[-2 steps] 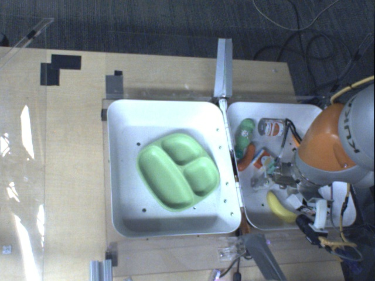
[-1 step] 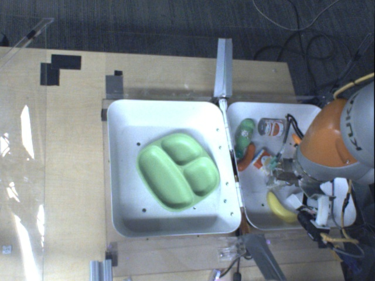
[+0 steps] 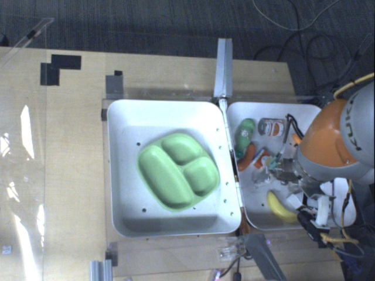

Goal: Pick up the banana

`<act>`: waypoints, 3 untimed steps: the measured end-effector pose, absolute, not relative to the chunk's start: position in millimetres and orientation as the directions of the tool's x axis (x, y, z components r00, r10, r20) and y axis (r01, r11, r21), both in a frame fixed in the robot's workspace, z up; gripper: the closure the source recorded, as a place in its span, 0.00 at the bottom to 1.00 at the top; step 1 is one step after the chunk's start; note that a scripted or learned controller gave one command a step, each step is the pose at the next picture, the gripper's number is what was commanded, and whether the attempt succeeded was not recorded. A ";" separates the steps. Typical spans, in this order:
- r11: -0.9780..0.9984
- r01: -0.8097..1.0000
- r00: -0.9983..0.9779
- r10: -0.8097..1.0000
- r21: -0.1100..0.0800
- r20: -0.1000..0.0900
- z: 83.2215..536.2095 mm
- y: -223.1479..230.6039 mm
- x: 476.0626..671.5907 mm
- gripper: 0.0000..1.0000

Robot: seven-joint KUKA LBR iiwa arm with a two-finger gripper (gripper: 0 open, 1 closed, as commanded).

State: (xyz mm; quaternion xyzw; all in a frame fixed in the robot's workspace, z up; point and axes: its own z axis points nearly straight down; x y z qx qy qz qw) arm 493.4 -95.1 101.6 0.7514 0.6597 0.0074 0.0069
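The counter (image 3: 70, 174) carried 2 shallow white bins side by side. The left bin (image 3: 123, 215) held 1 green divided plate (image 3: 177, 170) with 3 compartments, lying near the bin's middle.

The right bin (image 3: 255, 215) held the clutter. The banana (image 3: 280, 207) lay flat near the bin's front edge, yellow, curved, with its right end running under the arm's hardware. Toward the bin's back left corner sat a green item (image 3: 244, 130), with an orange-red item (image 3: 246, 156) just in front of it, close to the wall shared with the left bin. A small can (image 3: 270, 127) lay near the back edge.

The arm (image 3: 334, 142) reached in from the right, its orange band over the right bin's right side. The gripper (image 3: 280, 172) hung over the middle of the right bin, just behind the banana and apart from it. Whether it was released or clenched could not be told; nothing was seen grasped.
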 end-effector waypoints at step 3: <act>0.320 0.947 -0.320 0.947 0.024 -0.010 101.9 -101.6 495.5 1.00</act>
